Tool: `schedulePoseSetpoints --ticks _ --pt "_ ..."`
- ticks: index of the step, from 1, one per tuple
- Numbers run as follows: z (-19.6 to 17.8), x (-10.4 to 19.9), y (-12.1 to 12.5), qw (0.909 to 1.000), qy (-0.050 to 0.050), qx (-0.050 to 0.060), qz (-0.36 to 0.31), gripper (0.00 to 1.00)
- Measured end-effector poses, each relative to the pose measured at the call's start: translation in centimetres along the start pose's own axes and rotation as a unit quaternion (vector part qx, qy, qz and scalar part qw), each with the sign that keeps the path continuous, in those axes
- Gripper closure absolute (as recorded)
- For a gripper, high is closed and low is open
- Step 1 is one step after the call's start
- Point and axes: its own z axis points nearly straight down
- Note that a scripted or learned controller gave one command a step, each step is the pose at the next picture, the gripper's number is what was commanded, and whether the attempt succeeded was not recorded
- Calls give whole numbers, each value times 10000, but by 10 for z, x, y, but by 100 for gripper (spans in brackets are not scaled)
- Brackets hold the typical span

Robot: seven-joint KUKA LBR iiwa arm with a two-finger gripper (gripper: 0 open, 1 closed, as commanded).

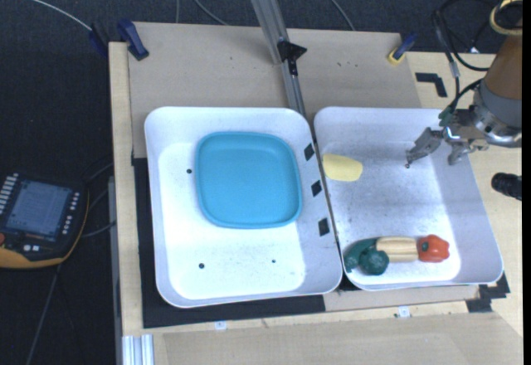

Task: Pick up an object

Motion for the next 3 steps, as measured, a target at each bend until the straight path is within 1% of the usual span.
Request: schedulePoseSetpoints --ticks 1,2,3 --pt "62 6 0 10000 3 8 0 0" --pt "47 5 2 10000 -6 -26 0 100" --pt "-6 15 2 10000 -10 -42 -3 100"
